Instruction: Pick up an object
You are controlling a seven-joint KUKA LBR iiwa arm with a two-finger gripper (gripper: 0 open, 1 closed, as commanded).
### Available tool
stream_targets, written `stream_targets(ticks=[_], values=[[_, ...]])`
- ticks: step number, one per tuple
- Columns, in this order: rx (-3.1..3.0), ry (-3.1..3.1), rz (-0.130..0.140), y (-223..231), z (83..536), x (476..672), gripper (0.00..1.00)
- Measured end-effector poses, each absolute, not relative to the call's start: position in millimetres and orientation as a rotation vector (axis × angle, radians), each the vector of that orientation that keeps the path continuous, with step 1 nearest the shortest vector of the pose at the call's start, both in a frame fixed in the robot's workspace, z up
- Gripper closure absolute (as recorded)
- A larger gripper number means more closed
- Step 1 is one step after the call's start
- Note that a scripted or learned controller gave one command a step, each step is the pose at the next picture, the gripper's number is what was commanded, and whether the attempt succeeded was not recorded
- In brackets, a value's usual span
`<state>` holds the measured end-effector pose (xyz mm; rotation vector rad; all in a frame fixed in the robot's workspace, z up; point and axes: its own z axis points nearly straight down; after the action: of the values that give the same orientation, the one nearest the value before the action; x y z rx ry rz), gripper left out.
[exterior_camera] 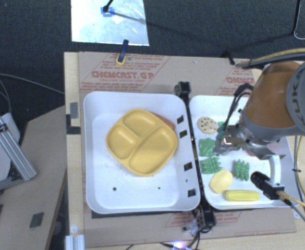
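1. Taking the dark green leafy piece (206,147) as the likely target, judged from its closeness to the arm: lies flat in the right bin (280,204), close to that bin's left wall, between the cookie (207,124) above it and a paler green piece (210,165) below it.
2. Reading the gripper (223,141): sits low over the bin, just beside the leafy piece's right edge, possibly touching it. Too dark and blurred to tell how far open, or whether anything is held.
3. Centring over the middle of the leafy piece rather than its right edge, then descending straight; an off-centre close probably just nudges it toward the wall.
4. Closing across the narrower width and keeping clear of the cookie and the paler green piece, both near enough to get dragged along.
5. Lifting vertically and slowly, staying off the black divider (193,145) between the bins.
6. Ignoring what lies well apart: the spiky green piece (241,169), the yellow round piece (221,181), the corn cob (241,195), and the yellow divided plate (142,141) in the left bin (97,155).
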<state>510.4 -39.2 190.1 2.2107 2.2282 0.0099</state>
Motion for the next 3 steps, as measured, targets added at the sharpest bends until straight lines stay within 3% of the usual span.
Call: stream_targets(ticks=[2,3], values=[[2.209,2.235,0.006,68.5,199.6,493.0,1.00],[2.210,2.222,0.008,52.8,184.2,603.2,1.00]])
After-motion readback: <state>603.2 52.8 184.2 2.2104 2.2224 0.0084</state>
